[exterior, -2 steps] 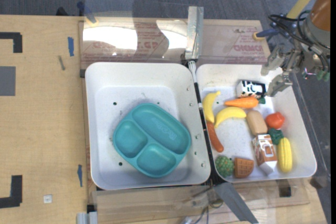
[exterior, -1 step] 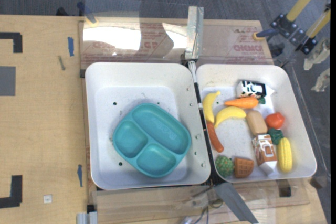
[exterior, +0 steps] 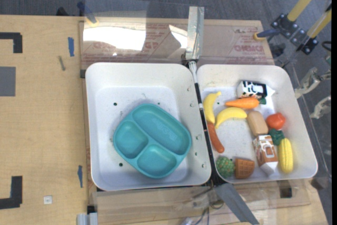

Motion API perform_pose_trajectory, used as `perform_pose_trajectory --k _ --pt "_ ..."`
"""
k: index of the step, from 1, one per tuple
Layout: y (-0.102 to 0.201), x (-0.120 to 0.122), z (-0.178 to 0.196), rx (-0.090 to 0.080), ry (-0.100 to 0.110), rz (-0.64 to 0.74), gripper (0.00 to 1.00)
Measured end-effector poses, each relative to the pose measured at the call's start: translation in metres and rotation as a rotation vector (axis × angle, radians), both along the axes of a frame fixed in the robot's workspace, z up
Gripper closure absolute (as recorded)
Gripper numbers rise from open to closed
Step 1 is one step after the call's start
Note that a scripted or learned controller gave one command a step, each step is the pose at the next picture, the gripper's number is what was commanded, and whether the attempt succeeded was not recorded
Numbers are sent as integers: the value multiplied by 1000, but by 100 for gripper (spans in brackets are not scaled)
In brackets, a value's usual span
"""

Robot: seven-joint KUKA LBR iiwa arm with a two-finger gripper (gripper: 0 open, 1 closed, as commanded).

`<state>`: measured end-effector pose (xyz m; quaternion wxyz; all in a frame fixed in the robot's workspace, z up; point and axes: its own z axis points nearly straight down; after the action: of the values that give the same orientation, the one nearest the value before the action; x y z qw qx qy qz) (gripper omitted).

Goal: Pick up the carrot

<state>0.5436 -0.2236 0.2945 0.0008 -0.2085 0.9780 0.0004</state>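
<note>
Right bin point(exterior: 295, 93), carrot point(exterior: 244, 103) inside

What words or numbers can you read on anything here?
None can be read for sure.
Cardboard sheet behind the bins: red print, too blurred.
Small carton in the right bin: a label, too small.
Black-and-white box: pattern, no clear letters.

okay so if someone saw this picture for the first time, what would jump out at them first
Probably the teal divided plate, lying alone in the left bin. Next, the bright jumble of toy food in the right bin: the orange carrot near its middle top, two bananas beside it, and a yellow corn cob at the right wall.
</note>
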Motion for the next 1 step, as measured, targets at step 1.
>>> perform_pose_trajectory --k 1 --pt "0 3 14 -3 -14 -1 100"
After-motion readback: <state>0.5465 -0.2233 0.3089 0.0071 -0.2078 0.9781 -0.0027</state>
